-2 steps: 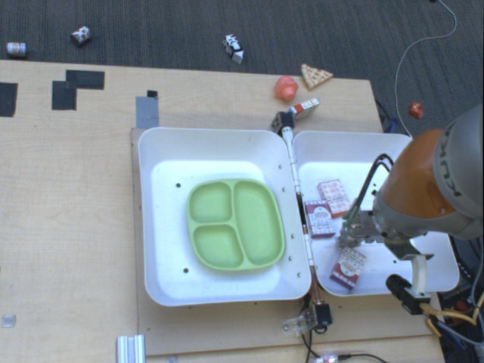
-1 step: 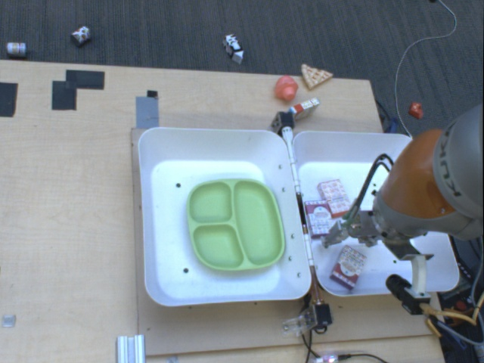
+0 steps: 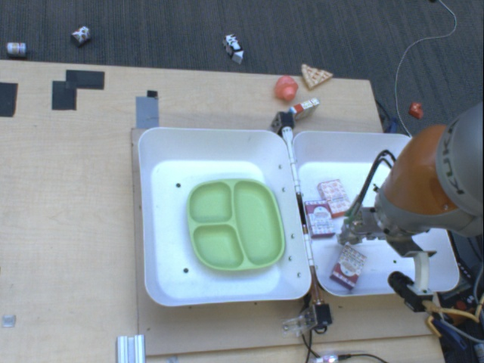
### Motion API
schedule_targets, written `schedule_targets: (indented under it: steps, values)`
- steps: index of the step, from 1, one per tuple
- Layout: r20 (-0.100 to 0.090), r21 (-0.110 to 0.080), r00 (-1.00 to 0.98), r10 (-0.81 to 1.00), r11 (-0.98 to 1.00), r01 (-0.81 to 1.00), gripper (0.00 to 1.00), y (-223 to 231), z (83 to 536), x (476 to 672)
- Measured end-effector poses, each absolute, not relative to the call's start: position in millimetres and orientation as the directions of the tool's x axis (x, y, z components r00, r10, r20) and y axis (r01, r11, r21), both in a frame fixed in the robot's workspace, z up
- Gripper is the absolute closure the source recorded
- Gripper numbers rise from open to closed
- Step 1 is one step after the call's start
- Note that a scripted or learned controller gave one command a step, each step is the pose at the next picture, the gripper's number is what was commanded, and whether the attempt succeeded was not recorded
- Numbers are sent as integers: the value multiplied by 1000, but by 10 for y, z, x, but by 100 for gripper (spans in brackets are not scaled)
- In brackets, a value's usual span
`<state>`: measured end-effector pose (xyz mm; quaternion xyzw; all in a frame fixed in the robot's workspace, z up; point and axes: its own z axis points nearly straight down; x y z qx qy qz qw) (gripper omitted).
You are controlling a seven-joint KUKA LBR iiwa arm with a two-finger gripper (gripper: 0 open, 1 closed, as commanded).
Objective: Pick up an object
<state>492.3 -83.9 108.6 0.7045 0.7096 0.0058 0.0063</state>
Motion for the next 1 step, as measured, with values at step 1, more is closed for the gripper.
schedule_targets:
  steps: [1]
  values:
    - [-1, 17, -7, 1000, 7, 1000, 0, -839, 1085, 4922]
